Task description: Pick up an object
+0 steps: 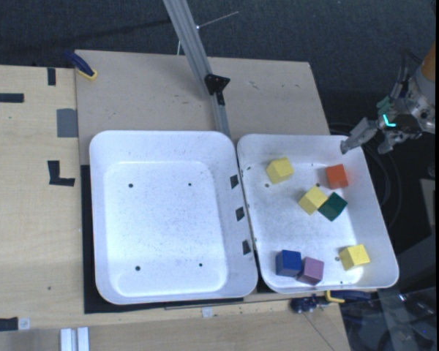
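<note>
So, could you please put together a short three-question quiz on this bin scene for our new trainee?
1. True or false: the blue cube touches the purple cube.
2. Multiple choice: which cube lies nearest the gripper? A) the orange cube B) the blue cube C) the purple cube
3. How many yellow cubes lie in the right bin?

Key
1. True; they sit side by side near the bin's front edge.
2. A; the orange cube lies at the back right, close under the gripper at the bin's rim.
3. Three: one at the back, one against the green cube, one at the front right.
</note>
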### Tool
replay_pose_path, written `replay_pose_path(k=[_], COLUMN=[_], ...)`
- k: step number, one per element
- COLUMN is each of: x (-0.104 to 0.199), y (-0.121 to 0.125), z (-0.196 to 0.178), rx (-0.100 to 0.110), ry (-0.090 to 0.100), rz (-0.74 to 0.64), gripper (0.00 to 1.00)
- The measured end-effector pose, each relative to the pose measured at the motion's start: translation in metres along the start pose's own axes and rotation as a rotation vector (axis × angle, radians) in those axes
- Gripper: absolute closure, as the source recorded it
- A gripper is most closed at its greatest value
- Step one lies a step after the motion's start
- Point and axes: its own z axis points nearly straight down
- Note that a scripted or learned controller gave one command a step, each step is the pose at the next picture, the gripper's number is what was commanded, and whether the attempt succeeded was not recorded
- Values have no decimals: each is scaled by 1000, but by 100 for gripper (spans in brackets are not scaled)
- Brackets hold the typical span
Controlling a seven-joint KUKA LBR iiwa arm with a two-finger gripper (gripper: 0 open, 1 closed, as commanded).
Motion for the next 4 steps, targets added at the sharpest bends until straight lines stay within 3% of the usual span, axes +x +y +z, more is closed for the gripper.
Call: replay_pose_path(k=[3,4], x=[13,13], y=[8,9], z=[154,141], rx=[5,0], ry=[1,1], rz=[0,-2], gripper=[0,100])
